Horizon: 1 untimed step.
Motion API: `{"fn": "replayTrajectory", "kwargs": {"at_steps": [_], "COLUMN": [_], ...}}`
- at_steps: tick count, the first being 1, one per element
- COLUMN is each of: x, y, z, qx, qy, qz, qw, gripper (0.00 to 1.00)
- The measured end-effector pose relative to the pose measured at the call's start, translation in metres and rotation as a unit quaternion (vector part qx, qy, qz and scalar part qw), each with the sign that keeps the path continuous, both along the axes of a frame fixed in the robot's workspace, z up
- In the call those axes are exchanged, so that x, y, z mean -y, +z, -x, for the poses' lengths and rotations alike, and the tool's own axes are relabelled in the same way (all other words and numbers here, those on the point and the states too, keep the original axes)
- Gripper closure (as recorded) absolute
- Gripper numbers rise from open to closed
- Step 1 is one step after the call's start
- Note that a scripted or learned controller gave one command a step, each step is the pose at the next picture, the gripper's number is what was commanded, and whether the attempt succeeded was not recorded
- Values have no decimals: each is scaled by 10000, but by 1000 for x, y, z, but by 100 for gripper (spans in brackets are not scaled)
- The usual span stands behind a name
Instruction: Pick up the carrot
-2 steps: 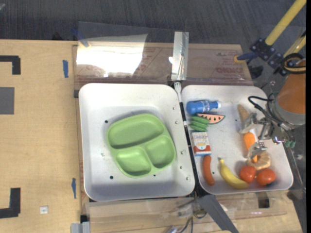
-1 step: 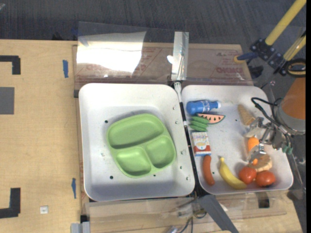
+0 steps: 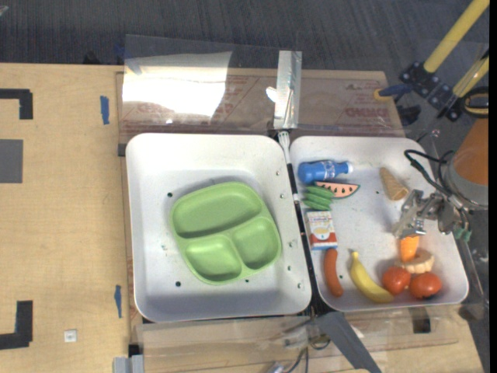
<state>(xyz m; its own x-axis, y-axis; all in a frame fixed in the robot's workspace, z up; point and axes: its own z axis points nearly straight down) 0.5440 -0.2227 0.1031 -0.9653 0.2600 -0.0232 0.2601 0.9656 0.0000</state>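
Colours in the two bins
Green plate (image 3: 225,231) in white bin (image 3: 147,162); orange carrot (image 3: 409,248), yellow banana (image 3: 366,280), blue bottle (image 3: 322,169).

a robotics lab: taped plywood bench (image 3: 54,208), white bins (image 3: 147,162), toy food.

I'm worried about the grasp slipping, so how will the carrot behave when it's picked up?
The carrot, just below the gripper, looks small, smooth and tapered, so probably stiff and light but apt to slip. Rounded, it may roll against the tomatoes nearby.

Dark grey floor (image 3: 233,10) beyond light wooden bench (image 3: 58,208).
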Motion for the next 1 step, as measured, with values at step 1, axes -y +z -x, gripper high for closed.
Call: {"fn": "replayTrajectory", "kwargs": {"at_steps": [1], "x": [-28], "y": [-12], "z": [60], "qx": [-35], "qy": [50], "qz": [-3], "qw": [10000], "gripper": [100]}}
